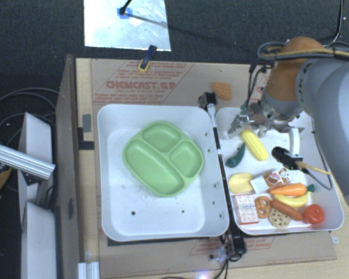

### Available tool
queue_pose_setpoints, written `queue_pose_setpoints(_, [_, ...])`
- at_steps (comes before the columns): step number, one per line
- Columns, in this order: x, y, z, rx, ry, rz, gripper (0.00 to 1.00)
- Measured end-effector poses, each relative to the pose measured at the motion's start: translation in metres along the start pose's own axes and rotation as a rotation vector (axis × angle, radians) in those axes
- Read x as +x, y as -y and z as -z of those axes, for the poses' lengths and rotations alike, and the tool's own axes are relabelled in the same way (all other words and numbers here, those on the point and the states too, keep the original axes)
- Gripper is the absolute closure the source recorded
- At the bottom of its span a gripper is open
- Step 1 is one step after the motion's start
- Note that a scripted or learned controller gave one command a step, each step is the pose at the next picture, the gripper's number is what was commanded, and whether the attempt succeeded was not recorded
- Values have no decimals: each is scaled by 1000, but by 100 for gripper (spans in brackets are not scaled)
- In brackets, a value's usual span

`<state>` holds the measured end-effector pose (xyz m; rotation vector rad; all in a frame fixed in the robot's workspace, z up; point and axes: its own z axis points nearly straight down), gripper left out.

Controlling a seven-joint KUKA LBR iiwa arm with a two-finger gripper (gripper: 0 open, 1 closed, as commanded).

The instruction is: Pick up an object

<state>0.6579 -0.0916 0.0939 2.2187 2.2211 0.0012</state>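
Right bin (pixel 337 214), far corner hidden behind arm (pixel 314 80)

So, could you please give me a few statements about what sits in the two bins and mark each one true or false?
1. The green divided plate lies in the left bin. True.
2. The corn cob lies on the green plate. False: it lies in the right bin, just below the gripper.
3. The tomato sits near the right bin's lower right corner. True.
4. The carrot is in the left bin. False: it lies in the right bin, among the other toy foods.
5. The green plate's compartments hold toy food. False: they hold nothing.
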Motion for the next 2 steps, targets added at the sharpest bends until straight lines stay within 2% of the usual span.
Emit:
queue_pose_setpoints(1, [-13, 8, -9, 1, 0, -1, 0])
queue_pose_setpoints(2, [-12, 6, 3, -4, 1, 2, 100])
